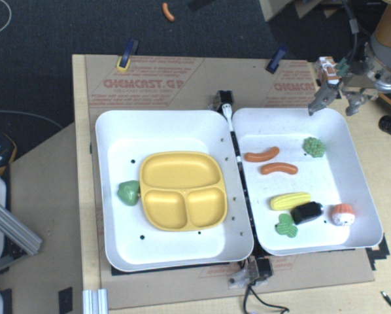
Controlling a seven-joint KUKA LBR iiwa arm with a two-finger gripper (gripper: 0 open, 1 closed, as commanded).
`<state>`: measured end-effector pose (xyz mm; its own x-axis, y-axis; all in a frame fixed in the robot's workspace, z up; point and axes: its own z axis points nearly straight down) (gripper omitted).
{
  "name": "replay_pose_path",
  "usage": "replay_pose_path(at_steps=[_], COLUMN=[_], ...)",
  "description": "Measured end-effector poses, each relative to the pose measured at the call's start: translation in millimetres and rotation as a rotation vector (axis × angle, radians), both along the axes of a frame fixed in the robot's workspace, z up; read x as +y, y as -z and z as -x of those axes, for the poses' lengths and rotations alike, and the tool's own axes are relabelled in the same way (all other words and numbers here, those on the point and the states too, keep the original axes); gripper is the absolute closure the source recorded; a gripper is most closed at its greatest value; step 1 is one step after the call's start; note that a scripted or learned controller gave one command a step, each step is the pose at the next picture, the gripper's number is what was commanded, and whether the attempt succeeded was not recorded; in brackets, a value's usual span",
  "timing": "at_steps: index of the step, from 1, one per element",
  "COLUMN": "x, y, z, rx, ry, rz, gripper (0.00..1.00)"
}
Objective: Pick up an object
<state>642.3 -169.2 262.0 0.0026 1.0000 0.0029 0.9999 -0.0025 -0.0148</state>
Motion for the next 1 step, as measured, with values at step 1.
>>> replay_pose_path(at_steps=[1], x=[0.5], y=[-8.8], z=[-2.1], rx=[-0.014], ry=[-0.003], rz=[0.003], gripper=[0.0])
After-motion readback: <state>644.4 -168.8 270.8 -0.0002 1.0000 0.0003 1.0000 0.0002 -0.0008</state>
